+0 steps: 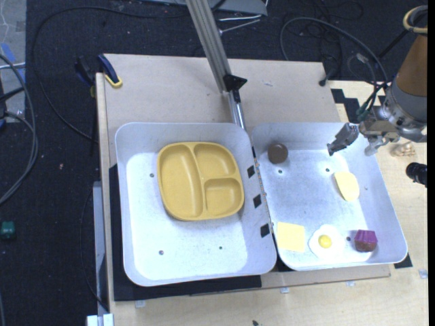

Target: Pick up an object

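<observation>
I see my end effector [356,140] hovering over the right bin's [380,182] far edge, fingers spread, holding nothing. Below lie a pale yellow piece [347,185], brown ball [277,153], cheese slice [291,236], fried egg [325,242] and purple block [366,240].

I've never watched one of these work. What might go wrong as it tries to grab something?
The gripper hovers by the right bin's far rim and could clip it descending. The fried egg and cheese slice lie flat, so fingers may slide over them. The purple piece sits near a corner wall.
</observation>
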Available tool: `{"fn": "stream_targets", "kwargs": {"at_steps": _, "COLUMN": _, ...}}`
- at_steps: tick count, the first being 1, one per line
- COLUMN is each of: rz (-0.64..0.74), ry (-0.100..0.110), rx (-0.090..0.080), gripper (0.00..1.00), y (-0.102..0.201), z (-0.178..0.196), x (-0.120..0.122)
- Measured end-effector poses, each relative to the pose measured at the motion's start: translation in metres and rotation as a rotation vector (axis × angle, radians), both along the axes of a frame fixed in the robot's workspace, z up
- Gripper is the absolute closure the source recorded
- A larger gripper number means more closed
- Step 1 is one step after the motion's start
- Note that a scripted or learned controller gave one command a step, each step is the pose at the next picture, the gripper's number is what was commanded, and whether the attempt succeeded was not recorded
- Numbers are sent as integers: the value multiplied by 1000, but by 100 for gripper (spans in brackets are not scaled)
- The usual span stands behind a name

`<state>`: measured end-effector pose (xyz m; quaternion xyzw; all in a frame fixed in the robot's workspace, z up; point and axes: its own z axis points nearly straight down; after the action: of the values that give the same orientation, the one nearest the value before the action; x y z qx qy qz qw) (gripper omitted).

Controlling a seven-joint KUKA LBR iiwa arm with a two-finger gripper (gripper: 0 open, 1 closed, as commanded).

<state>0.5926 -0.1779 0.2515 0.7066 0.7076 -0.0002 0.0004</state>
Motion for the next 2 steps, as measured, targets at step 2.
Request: {"fn": "stream_targets", "kwargs": {"at_steps": 2, "rz": -2, "ry": 5, "rx": 1, "gripper": 0, "y": -2, "z": -108, "x": -2}}
